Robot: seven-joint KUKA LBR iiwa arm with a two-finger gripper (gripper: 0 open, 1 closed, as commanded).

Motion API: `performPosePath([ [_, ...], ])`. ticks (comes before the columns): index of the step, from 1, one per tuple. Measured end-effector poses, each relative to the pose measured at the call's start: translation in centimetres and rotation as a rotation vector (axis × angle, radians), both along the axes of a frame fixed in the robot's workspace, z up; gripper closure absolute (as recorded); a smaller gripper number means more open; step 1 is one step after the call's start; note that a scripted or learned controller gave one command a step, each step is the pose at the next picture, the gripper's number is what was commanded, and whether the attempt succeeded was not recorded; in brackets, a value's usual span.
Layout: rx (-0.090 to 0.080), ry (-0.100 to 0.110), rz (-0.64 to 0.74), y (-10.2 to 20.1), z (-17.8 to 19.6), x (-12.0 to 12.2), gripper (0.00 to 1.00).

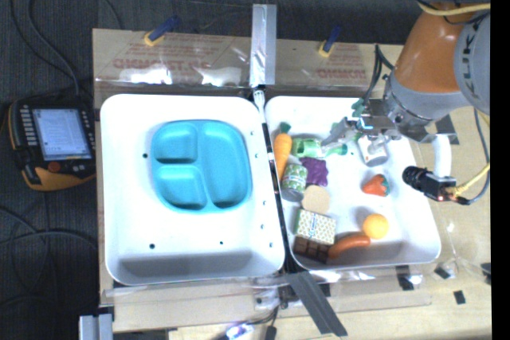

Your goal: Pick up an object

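Camera view looks down on the table (pixel 111 44), and nearest the lower edge of the frame the right bin (pixel 414 247) holds a sausage (pixel 347 245) lying along its lower wall, beside a dark chocolate bar (pixel 309 250) at the lower left corner. Just above those sit a patterned cracker box (pixel 316 228) and an orange fruit (pixel 375 225). Higher up come a round tan cookie (pixel 316 199), a strawberry (pixel 375 185), a small can (pixel 294 176) and a purple bunch of grapes (pixel 315 169). A carrot (pixel 281 154) lies along the bin's left wall, near a green packet (pixel 307 146).

The left bin (pixel 131 251) fills the middle left of the frame and carries a blue divided tray (pixel 200 165) with three compartments.

Above the toys, toward the upper right part of the right bin, the gripper (pixel 362 133) hangs over bare white floor, well apart from the strawberry below it. Whether the jaws are apart or together I cannot tell; nothing is seen between them. The grey arm (pixel 442 52) with its orange band rises to the upper right of the frame.

At the far left a teach pendant (pixel 52 141) rests on the dark floor, and two blue and yellow clamps (pixel 162 30) grip the table's upper edge.
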State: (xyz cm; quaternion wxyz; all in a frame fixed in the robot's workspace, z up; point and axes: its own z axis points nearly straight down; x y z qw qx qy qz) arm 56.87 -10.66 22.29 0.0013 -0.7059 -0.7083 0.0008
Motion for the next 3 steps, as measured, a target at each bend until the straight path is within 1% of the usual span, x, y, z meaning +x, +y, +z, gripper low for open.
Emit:
performPosePath([
  [1,-0.003,-0.002,-0.189,-8.2,0.9,-3.4,0.0],
  [2,0.002,0.005,-0.409,-10.8,-7.6,-2.0,0.0],
  [3,0.01,-0.011,-0.387,-8.7,-13.2,-2.8,0.0],
])
